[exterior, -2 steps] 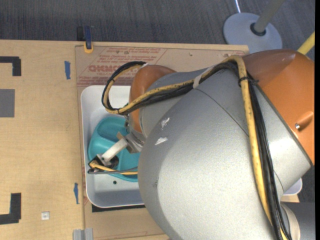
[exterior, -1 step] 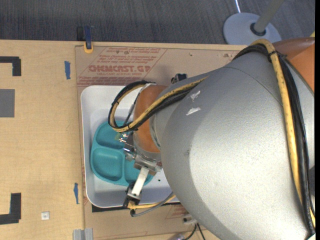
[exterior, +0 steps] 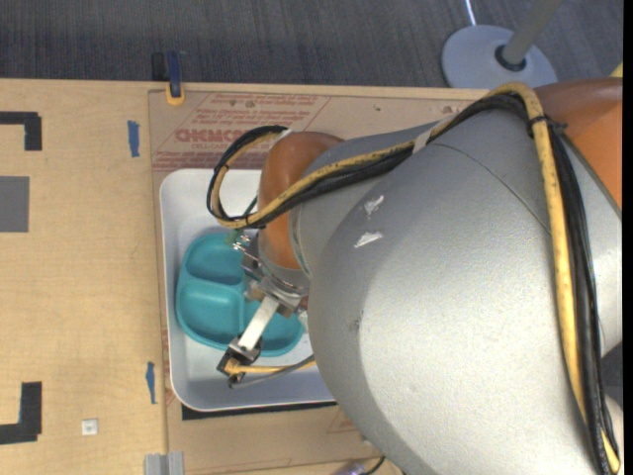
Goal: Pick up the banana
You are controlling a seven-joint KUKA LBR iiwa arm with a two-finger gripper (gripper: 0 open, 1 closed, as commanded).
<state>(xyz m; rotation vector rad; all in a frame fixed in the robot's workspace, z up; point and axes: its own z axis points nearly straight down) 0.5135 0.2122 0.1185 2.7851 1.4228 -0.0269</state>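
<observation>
One teal dish point(exterior: 208, 295) sits near the white bin's point(exterior: 169, 265) left wall.

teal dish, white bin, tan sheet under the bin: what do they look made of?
Teal dish: likely moulded plastic, smooth, with a soft sheen on its rounded lobes. White bin: probably plastic, slightly glossy, with rounded corners. Tan sheet: looks like cardboard, matte, with red print.

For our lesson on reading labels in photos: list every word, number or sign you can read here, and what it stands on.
"CHEM...": the largest red line on the cardboard sheet seems to begin so; the other red lines are too blurred to read.
White bin, teal dish, arm: no text.
</observation>
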